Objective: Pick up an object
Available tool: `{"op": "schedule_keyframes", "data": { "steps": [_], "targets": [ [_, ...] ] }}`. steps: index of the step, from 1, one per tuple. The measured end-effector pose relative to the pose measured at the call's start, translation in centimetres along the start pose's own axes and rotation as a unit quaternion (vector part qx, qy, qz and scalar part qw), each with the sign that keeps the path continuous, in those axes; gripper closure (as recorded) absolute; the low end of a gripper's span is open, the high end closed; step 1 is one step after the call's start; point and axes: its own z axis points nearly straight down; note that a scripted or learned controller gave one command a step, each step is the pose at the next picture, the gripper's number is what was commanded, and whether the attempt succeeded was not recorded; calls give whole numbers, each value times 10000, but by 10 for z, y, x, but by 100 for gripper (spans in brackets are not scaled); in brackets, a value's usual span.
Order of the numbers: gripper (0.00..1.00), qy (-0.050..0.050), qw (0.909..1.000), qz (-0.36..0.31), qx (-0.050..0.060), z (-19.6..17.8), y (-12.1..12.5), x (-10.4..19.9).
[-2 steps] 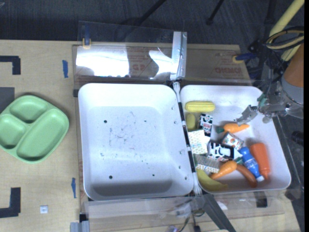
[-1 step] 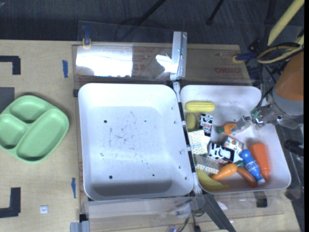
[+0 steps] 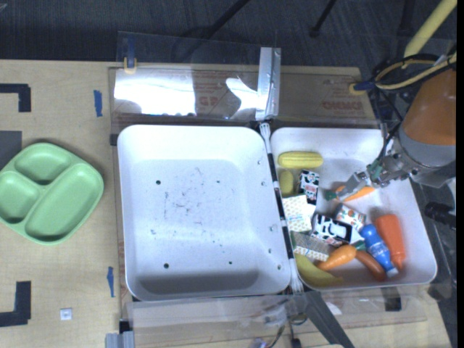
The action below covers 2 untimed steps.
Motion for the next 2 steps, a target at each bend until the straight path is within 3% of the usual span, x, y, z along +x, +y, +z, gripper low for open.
{"op": "schedule_keyframes", "data": {
  "steps": [1, 2],
  "targets": [
    [0, 49, 9986, 525, -67, 59, 26, -58],
    [100, 8, 9986, 528, -47, 50, 24, -61]
  ]
}}
